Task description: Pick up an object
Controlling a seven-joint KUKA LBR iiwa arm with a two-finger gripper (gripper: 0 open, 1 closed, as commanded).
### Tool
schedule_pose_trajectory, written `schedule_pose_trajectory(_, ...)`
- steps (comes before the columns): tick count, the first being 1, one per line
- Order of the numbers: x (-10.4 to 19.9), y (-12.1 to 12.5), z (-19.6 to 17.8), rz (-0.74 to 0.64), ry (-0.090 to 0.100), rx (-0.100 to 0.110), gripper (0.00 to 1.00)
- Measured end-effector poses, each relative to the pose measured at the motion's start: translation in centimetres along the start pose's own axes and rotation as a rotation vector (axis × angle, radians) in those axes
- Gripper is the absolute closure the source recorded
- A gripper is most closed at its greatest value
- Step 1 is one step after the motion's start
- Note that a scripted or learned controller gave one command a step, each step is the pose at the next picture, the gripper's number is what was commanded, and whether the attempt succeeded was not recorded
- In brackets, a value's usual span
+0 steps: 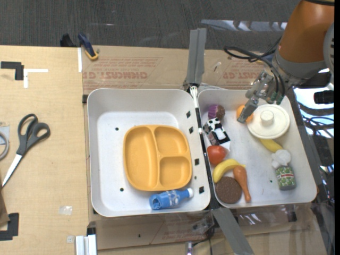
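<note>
My gripper (251, 108) hangs low over the back of the right bin (304, 158), at the left edge of a white round lid-like piece (269, 122). A small orange item (240, 110) lies right beside the gripper's tip; whether they touch is unclear. In the same bin lie a purple item (215, 111), a black-and-white patterned piece (215, 132), a red tomato (216, 154), a banana (227, 168), a carrot (243, 181), a brown disc (229, 190), a yellow piece (271, 144) and a green bottle with a white cap (285, 174).
The left bin (101, 142) holds a yellow divided plate (158, 157) and a blue bottle (171, 198) at its front wall. Scissors (25, 137) lie on the bench at far left. Cables trail behind the right bin near the arm (305, 31).
</note>
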State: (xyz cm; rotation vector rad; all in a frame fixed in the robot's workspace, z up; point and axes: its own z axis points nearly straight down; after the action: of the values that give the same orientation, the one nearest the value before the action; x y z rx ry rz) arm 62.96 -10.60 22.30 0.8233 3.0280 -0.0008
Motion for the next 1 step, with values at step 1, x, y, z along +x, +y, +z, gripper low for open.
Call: schedule_pose_trajectory(1,-3.11,-2.07,12.94,0.072,-0.002,0.000,0.00)
